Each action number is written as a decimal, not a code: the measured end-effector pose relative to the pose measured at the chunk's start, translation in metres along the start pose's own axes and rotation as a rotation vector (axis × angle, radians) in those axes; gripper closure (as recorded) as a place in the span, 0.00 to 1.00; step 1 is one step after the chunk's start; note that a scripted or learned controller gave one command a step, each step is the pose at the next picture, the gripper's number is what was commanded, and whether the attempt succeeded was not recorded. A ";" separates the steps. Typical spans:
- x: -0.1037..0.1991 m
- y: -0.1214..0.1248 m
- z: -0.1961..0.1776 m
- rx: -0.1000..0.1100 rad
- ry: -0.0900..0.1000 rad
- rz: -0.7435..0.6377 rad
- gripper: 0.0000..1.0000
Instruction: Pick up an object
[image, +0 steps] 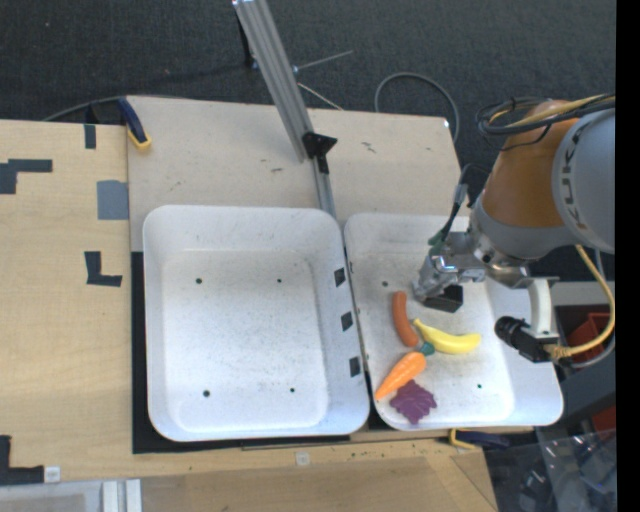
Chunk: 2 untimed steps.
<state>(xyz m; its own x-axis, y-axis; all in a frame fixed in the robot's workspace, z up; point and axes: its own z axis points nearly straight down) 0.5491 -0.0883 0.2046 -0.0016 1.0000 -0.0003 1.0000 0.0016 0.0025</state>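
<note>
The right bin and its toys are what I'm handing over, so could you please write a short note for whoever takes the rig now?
Tool: hovering over the right bin, above the toys; no toy seen between its fingers.
Things: sausage, banana, carrot and purple grapes all lie on the right bin's floor, clustered near its front.
Done: nothing lifted yet.
Left: descend on one toy, grasp it, raise it.
</note>
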 end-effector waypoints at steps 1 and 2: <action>0.000 0.001 -0.031 0.000 0.000 0.000 1.00; 0.051 0.000 -0.039 0.003 0.002 -0.005 1.00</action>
<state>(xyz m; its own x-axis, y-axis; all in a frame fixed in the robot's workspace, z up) 0.5487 -0.0376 0.2431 -0.0067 1.0000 0.0020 1.0000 0.0067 -0.0006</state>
